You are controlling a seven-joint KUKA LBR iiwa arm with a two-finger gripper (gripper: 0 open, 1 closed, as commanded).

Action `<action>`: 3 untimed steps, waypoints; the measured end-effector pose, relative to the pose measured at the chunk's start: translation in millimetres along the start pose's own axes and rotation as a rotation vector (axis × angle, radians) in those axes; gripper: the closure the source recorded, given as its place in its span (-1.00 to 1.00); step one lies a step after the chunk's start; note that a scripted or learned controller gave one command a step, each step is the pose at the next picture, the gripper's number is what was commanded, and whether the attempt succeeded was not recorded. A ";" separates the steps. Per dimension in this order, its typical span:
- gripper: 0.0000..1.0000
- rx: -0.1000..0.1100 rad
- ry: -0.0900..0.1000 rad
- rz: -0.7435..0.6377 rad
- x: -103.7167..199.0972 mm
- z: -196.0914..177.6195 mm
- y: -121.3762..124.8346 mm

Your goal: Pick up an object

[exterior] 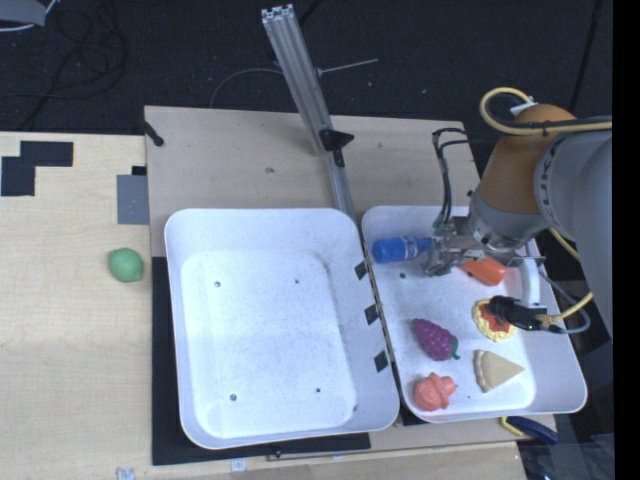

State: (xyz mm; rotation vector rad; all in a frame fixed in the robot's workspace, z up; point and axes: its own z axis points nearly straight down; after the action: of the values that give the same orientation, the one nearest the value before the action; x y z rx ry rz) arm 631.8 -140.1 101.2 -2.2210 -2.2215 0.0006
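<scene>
The blue bottle (402,250) lies on its side at the far end of the right bin (560,393), near that bin's left wall; it is a small blue cylinder with a paler band towards its right end. That right end meets the tool (441,259), which hangs low over the bin floor just beside it. Whether the tool's fingers are apart or closed cannot be told from this view, nor whether they have any grip on the bottle.

Just right of the tool sits an orange-red piece (487,270), partly under the arm. Nearer the camera lie a yellow and red toy (494,320) under a black cable, a purple bunch of grapes (435,338), a tan wedge (495,370) and a pink-red berry shape (433,392).

The left bin (190,238) stands alongside, touching the right one. Well to the left, on the table (70,348), rests a green ball (126,265).
</scene>
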 end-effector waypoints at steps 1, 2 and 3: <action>1.00 -0.004 -0.001 0.002 -4.2 -43.5 -3.0; 1.00 -0.004 0.000 0.001 -2.4 -85.7 -2.1; 1.00 -0.005 0.000 0.001 -1.2 -148.4 -1.9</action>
State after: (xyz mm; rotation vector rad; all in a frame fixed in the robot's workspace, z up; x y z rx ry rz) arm 629.9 -141.3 249.6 -2.2242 -2.2235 -0.0041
